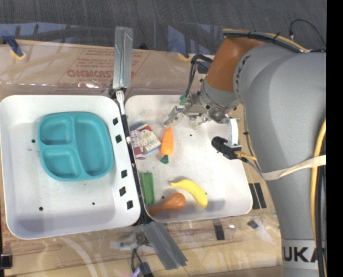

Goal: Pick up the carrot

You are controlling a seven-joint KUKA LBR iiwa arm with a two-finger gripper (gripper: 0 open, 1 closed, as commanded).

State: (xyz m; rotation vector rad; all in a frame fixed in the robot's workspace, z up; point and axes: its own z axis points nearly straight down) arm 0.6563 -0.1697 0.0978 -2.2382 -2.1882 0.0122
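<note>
Camera view: carrot point(167, 141) lies just below-left of the tool point(179, 113), fingers spread.

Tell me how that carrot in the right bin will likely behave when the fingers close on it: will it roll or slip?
The carrot looks like a smooth, tapered toy, so it is probably stiff and light. Its round, cone-like body may roll or squirt out of a pinch near the narrow end. It lies flat beside the small carton, which may crowd the gripper on that side.
</note>
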